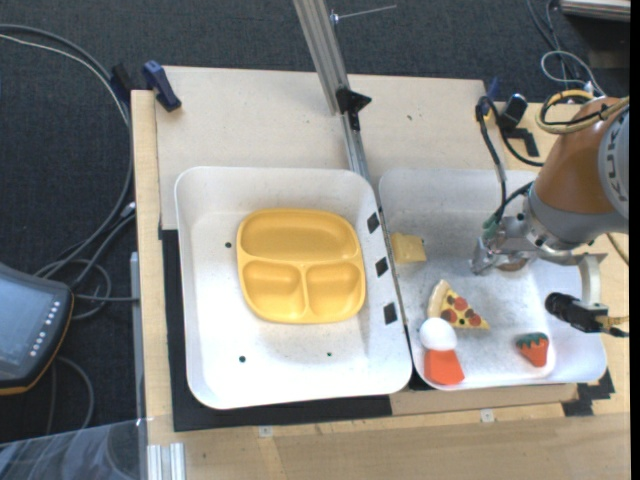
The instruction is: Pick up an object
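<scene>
My gripper hangs low over the bare floor of the right bin, in its right half. To its left, a flat tan square lies close to the bin's left wall. A pizza slice toy lies below and left of the gripper, with a clear gap between them. Near the front left corner sits a white and orange toy. A small red and orange toy lies at the front right. Nothing shows held in the gripper.
The left bin holds a yellow divided plate. A metal pole slants down to the gap between the bins. Cables and a black fitting crowd the right bin's right edge. A tablet lies on the floor at left.
</scene>
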You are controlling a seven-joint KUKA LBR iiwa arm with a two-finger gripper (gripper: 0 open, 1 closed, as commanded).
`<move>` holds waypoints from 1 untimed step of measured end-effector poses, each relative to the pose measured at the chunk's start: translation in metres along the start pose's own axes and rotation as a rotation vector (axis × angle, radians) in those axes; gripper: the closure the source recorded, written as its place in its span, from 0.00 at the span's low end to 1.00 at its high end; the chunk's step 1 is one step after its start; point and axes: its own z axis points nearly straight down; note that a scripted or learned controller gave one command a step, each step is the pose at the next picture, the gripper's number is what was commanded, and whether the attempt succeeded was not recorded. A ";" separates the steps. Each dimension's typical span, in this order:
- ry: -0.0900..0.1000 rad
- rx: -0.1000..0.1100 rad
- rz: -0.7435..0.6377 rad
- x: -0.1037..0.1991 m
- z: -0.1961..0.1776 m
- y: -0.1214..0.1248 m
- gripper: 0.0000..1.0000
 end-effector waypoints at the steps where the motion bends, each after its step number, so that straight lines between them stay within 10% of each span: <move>1: -0.004 -0.007 0.000 -0.003 -0.064 0.004 1.00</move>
